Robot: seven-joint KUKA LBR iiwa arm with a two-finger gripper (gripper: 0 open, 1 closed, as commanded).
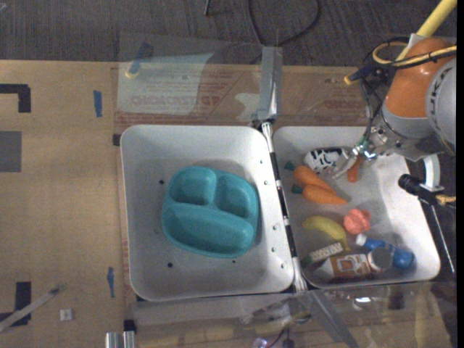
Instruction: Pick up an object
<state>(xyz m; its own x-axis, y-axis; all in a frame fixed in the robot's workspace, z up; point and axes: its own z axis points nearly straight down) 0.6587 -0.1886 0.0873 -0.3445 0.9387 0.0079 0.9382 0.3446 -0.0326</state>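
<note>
Gripper [365, 151], reaching in from the right under the orange-banded wrist, sits low at the right bin's [417, 223] far edge, its fingers closed on a small orange carrot [354, 169] beside the black-and-white toy cow [326, 159].

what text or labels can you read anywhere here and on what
Clear plastic sheet behind the bins: reddish mirrored lettering, too blurred to read.
Brown bottle with white label in the right white bin: print too small to read.
Small brown-and-white packet beside it: unreadable.
Nothing legible anywhere.
</note>
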